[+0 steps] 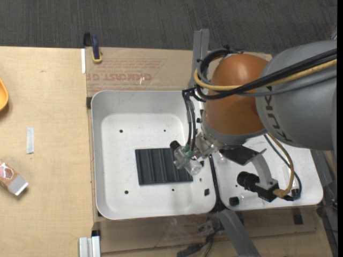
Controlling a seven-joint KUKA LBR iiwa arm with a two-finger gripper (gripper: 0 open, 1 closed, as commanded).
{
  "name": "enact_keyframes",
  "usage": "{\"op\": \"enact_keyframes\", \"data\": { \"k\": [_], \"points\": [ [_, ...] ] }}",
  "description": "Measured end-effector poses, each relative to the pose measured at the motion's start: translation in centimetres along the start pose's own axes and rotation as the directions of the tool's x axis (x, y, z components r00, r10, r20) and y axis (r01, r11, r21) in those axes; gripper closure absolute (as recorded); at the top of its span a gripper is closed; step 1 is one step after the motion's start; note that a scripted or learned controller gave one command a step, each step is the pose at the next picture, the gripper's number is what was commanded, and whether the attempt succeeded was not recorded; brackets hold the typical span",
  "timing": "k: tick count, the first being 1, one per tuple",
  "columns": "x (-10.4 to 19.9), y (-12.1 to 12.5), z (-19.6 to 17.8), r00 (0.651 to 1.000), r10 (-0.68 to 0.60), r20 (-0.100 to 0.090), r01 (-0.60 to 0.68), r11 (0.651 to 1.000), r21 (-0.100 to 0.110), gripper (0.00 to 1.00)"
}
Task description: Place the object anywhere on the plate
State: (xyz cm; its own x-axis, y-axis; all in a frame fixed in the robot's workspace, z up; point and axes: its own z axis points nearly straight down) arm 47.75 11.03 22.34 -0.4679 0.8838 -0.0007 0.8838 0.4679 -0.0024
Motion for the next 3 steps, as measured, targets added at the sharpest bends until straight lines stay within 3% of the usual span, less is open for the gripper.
{"op": "enact_keyframes", "data": {
  "k": [1,2,3],
  "points": [
    [2.21,1.22,-5.21,0.978,-0.209,0.001,0.209,0.978,-0.001,1.0],
    [2.21,1.22,-5.21,0.978,-0.209,0.001,0.209,0.978,-0.001,0.0],
    [2.05,1.24,-6.03,0.978,-0.207,0.002,0.207,0.978,0.001,1.0]
  ]
}}
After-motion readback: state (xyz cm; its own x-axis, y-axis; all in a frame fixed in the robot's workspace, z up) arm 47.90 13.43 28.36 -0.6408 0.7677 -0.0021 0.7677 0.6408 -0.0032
